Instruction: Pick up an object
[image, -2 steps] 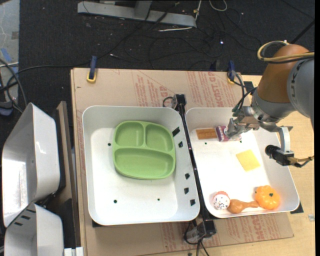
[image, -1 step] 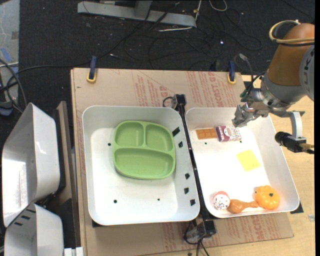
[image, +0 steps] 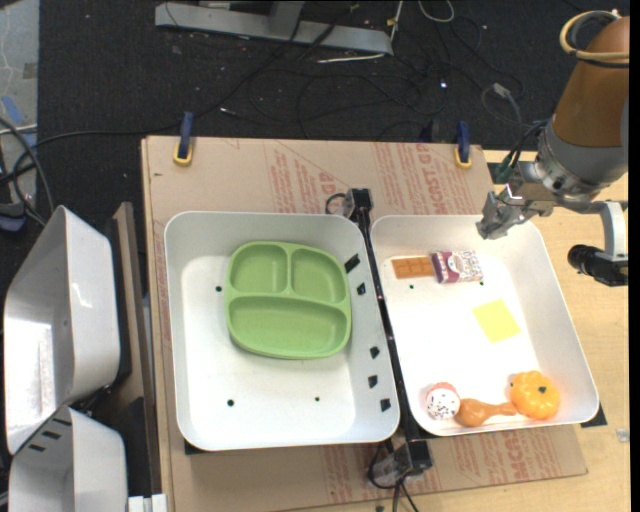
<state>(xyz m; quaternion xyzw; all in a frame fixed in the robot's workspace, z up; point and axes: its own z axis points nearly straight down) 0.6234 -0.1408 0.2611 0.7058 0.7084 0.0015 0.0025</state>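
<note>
Overhead slanted view of the bench w/ two shallow white bins side by side. Left bin (image: 190, 400) holds a green divided plate (image: 289, 300) — three compartments, lying flat toward the bin's upper middle. Right bin (image: 560, 300) holds the candidate objects: a small purple-and-white carton (image: 457, 266) lying on its side near the far wall, w/ an orange-brown wafer-like piece (image: 409, 267) just beside it on the left, apparently touching; a flat yellow square (image: 496, 321) near the bin's centre, apart from the rest; and along the near wall, a white speckled ball-like item (image: 441, 403), an orange gourd-shaped toy (image: 483, 409) and an orange pumpkin toy (image: 534, 395) in a row — close together, contact btwn them hard to judge. Arm enters from the right, orange band at top right; gripper (image: 497, 218) hangs over the far right corner of the right bin, above and right of the carton, not touching any object. Finger spacing cannot be made out at this resolution; nothing is seen between them.
</note>
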